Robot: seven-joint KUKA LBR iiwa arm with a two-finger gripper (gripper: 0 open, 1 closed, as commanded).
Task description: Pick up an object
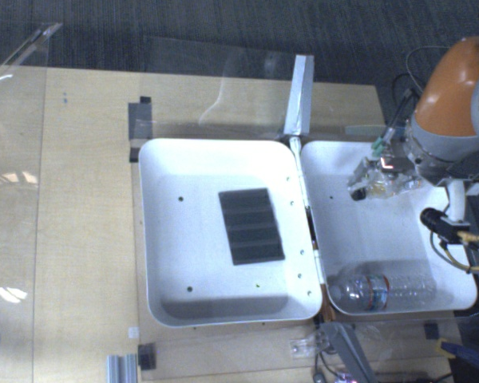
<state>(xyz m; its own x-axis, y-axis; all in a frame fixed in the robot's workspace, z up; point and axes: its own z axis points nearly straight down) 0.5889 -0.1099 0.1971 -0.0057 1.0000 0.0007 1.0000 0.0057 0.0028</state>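
The clear plastic bottle with a blue and red label band (383,288) lies on its side along the near wall of the right-hand shallow white bin (335,214), while a flat black ribbed rectangular pad (251,226) rests in the middle of the left-hand white bin (164,214). The tool (375,180) hangs over the far part of the right bin, well apart from the bottle, and nothing shows in its grasp; whether it is open or closed I cannot tell. Likely trouble: the bottle is round, smooth and see-through, so it may roll or squirt away when pinched, and the wall beside it leaves little room. The pad lies flat, offering little edge to catch. Loose cables (443,230) by the arm could snag over the bench (72,214).
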